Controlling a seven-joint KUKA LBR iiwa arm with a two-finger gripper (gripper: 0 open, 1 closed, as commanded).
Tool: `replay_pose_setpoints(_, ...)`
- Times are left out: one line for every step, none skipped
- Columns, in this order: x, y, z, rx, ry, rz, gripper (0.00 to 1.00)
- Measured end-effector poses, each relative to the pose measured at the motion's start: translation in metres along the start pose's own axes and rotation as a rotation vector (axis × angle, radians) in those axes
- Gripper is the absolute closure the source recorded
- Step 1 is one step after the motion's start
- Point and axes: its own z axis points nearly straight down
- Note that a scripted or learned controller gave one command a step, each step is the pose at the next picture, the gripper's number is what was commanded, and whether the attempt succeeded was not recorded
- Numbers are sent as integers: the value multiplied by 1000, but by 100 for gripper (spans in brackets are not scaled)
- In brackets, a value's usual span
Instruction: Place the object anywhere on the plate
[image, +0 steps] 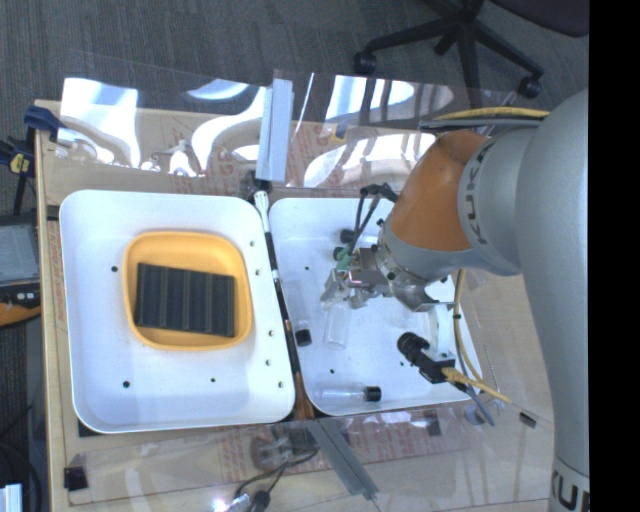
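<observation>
While the yellow plate (187, 290) sits in the left bin (90, 330), the gripper (345, 290) hangs over the right bin (310, 230); its claw's state I cannot tell. A clear vial (350, 397) lies near that bin's front edge.

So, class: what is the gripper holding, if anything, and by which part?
It cannot be told: the gripper hangs over the right bin, near a clear vial.
</observation>
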Motion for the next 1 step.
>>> replay_pose_setpoints(66,24,-28,-3,-1,-164,100)
